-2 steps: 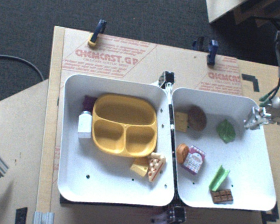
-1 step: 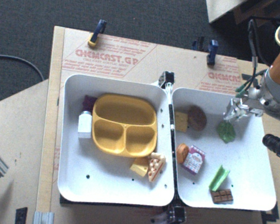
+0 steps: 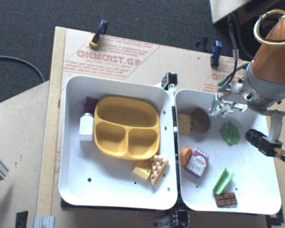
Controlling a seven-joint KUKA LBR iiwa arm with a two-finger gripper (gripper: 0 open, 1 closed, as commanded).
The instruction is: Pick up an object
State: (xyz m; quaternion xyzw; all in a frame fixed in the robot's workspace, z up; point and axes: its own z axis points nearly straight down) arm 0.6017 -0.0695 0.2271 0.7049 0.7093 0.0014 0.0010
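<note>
We see the jaws (image 3: 221,107) hanging just above the brown round piece (image 3: 201,120) in the right bin (image 3: 256,202) (open or shut, we cannot tell). Nothing is lifted; the grasp remains ahead.

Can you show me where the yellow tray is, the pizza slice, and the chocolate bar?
Yellow tray (image 3: 112,110): camera view, on the floor of its big top compartment.
Pizza slice (image 3: 158,169): camera view, on the middle of the slice.
Chocolate bar (image 3: 225,200): camera view, on the middle of the brown squares.
</note>
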